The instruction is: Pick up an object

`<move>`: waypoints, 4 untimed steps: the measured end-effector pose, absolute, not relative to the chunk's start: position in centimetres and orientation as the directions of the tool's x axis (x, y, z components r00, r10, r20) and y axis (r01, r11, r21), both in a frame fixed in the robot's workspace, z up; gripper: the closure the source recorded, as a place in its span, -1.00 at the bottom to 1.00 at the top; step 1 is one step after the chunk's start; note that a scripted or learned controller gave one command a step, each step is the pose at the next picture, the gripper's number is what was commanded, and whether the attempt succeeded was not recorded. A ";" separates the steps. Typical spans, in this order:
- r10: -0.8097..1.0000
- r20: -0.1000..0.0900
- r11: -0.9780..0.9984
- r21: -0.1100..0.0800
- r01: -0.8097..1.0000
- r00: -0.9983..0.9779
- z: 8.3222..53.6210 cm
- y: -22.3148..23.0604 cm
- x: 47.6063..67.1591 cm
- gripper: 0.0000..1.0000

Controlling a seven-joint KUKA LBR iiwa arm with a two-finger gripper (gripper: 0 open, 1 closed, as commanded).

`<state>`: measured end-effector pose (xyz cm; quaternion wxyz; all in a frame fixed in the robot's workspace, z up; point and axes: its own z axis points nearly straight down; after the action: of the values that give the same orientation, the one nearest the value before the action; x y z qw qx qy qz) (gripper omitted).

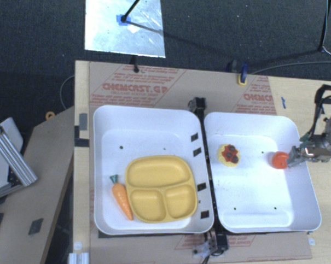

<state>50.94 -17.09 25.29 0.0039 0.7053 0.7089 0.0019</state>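
Jaws (293, 157) closed on orange ball (280, 160), near right bin's (260, 226) right wall

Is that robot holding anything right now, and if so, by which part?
Cannot be told: the gripper sits right beside the orange-red ball, but a hold isn't visible.

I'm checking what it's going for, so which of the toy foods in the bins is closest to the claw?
The round orange-red toy at the right bin's right edge, right beside the claw. The small yellow piece with red topping sits further left, and the carrot is away in the left bin.
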 end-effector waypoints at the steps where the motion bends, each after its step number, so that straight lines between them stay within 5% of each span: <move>1: 1.000 0.002 0.011 0.002 1.000 -0.011 24.9 -10.7 51.9 1.00; 3: 1.000 0.001 0.010 0.004 1.000 -0.010 24.5 -0.3 54.8 1.00; 4: 1.000 0.002 0.010 0.000 1.000 -0.010 23.1 4.9 54.7 1.00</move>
<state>54.74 4.86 23.12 -0.0007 0.7035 0.7107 0.0006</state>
